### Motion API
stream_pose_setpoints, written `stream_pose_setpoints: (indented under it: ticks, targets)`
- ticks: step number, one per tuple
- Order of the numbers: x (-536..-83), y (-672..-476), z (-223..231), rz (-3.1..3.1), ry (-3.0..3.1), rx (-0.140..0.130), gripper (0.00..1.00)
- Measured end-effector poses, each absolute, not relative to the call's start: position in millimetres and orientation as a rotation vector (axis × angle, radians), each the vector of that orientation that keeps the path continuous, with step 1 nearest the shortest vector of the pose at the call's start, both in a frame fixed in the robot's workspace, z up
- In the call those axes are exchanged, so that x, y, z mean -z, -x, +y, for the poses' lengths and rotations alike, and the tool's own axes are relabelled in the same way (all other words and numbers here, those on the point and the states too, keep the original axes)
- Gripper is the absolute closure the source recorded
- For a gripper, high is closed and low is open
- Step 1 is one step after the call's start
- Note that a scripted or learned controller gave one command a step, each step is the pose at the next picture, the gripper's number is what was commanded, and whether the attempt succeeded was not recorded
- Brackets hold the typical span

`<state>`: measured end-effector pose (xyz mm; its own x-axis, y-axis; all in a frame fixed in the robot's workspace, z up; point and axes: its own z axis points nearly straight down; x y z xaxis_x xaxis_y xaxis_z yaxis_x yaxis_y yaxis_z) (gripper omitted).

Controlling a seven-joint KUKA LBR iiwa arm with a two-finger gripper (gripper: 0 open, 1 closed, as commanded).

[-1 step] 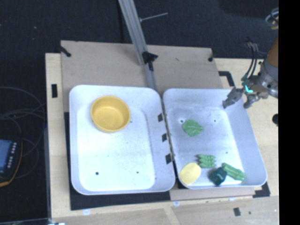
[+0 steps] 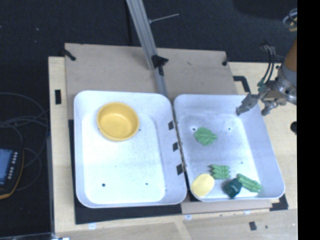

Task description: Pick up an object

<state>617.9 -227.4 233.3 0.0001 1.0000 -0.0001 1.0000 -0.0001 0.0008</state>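
Pale surface, two white bins. Pincer [image 2: 255, 107] spread, empty, over right bin's [image 2: 260, 134] far right rim. Nearest: green leaf [image 2: 205, 136], mid-bin, apart from the rest. Likely light, soft; grip across its narrow middle.

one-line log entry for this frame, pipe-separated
phase: pre-grasp | gripper: open, holding nothing, over right bin top-right rim | right bin: green leaf, yellow lemon | left bin: yellow bowl
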Motion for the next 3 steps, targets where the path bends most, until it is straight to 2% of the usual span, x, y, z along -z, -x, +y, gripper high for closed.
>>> stream_pose_setpoints:
  ticks: [2,3]
  targets:
    - [-141.7,-629.5,-222.3,2.224,-2.223,0.004,0.0]
    - [-98.8,-628.6,-222.5,2.223,-2.223,0.004,0.0]
